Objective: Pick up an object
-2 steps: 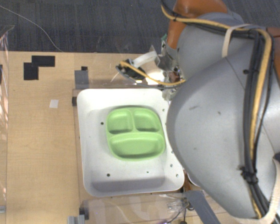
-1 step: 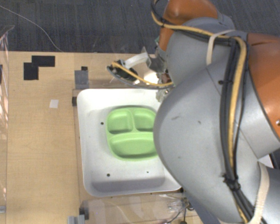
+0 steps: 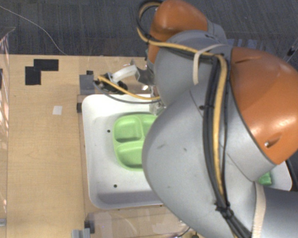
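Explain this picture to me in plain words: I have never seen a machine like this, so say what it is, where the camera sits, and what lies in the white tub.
The big grey and orange shape is a robot arm, a jointed machine that a program steers. It reaches in from the right and passes so close under the camera that it covers most of the view. The camera is fixed above the bench and looks down at a slant. On the light wooden bench stands a shallow white bin. In it lies a light green plastic tray with compartments, partly hidden by the arm. Yellow and black cables run along the arm. Its gripping end is hidden behind its own body, so I cannot tell whether anything is held.
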`<action>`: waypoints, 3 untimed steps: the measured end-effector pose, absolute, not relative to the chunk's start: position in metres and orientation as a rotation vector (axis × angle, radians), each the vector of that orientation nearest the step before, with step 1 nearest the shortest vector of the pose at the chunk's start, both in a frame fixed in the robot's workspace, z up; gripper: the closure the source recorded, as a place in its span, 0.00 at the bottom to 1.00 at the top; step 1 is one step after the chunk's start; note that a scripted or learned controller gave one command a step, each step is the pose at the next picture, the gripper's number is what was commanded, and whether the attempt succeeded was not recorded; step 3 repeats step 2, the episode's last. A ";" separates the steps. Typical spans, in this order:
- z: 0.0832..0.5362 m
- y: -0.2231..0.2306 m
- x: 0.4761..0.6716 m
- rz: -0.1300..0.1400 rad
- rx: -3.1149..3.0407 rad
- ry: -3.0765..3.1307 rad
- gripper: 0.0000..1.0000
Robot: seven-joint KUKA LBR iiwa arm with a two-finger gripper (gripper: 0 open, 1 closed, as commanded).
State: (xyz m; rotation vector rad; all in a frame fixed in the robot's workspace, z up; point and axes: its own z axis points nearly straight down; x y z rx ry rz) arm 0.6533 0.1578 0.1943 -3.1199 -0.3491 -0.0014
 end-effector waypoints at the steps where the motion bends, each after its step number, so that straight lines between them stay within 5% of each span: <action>1: 0.169 0.179 0.660 -0.002 -3.122 -0.320 1.00; 2: 0.134 0.117 0.658 -0.001 -3.121 -0.361 1.00; 3: 0.134 0.117 0.658 -0.001 -3.121 -0.361 1.00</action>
